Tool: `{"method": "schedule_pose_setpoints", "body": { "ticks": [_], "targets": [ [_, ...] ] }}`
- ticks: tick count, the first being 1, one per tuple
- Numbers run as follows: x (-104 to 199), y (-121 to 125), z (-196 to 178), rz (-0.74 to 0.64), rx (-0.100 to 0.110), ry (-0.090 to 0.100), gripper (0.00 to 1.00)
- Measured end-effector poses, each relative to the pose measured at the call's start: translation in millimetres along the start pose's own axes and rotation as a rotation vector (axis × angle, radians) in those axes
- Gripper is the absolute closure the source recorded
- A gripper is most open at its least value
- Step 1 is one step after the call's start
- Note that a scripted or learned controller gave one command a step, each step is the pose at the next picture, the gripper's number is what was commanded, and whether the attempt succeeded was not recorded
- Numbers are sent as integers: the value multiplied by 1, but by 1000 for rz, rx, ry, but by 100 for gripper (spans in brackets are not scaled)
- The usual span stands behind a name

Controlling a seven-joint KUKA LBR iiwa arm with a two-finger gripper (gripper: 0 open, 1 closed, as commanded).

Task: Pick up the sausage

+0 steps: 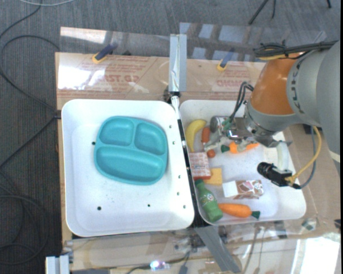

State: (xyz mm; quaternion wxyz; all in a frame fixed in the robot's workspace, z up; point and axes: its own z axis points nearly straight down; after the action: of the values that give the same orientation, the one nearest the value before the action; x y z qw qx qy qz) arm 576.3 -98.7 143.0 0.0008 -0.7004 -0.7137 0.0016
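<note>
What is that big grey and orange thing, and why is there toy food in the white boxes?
That big thing is a robot arm. It reaches in from the right, and a computer program moves it. The picture is taken by one camera fixed up high, looking down at a slant on a bench with two shallow white bins.

The left bin holds a blue plate with three sections. The right bin holds the toy food: a banana, a green bottle, a carrot, a yellow block like cheese and some small packets.

At the arm's end is its pincer, for grabbing things. It is low over the food at the back of the right bin. Its job is to pick up the sausage, but I cannot tell whether it holds anything.
</note>
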Motion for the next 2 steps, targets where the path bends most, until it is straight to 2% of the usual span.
{"method": "schedule_pose_setpoints", "body": {
  "ticks": [1,2],
  "targets": [
    [0,43,53,-15,-17,-4,0],
    [1,43,44,-15,-15,-1,100]
  ]
}}
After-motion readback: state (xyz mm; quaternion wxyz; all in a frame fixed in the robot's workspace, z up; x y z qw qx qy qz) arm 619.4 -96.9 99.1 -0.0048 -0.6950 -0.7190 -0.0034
